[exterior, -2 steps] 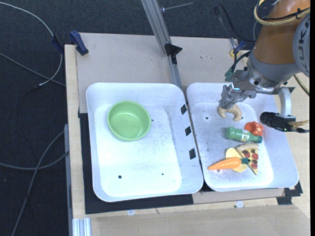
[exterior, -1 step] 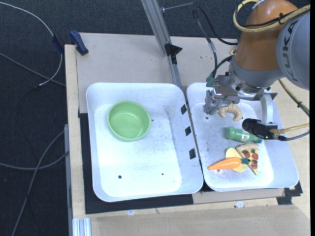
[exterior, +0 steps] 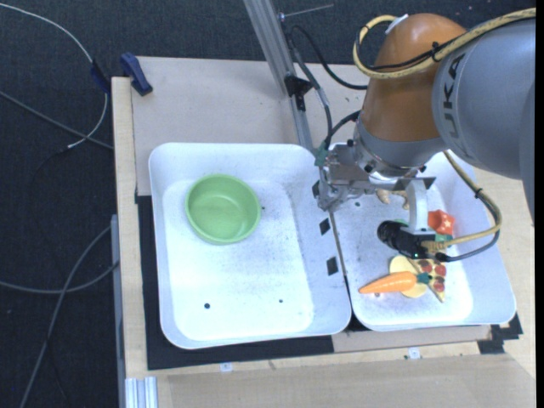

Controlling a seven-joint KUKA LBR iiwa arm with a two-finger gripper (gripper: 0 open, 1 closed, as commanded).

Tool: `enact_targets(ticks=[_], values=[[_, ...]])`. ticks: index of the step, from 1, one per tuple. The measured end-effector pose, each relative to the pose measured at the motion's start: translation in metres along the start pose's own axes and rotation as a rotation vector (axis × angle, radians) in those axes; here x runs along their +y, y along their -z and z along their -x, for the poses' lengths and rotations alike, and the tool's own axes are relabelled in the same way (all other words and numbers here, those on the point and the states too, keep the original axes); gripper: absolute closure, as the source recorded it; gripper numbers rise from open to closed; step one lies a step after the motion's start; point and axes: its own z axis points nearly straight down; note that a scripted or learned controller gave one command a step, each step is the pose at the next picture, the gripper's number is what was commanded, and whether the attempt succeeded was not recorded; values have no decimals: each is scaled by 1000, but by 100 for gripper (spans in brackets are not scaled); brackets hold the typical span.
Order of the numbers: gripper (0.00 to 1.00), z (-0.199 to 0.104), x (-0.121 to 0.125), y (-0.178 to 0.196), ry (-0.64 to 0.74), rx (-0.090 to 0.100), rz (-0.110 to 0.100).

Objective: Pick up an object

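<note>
the gripper (exterior: 371,182) hangs over the right bin (exterior: 489,300), whether wide or narrow cannot be told. approach stage, likely: the carrot (exterior: 388,284) lies at its five o'clock, so the next move calls for a shift and descent.

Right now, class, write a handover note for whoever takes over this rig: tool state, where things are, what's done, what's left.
Tool: over the right shallow white bin; whether it is open or shut cannot be seen.
Things: orange carrot-shaped toy and small red-orange piece lie in that bin; round green bowl sits in the left shallow white bin.
Done: nothing seen lifted.
Left: grasp and lift one object.
</note>
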Motion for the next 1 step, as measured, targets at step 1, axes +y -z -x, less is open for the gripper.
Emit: enact_targets(ticks=[1], values=[[100,-45,-20,0,-1,-1,0]])
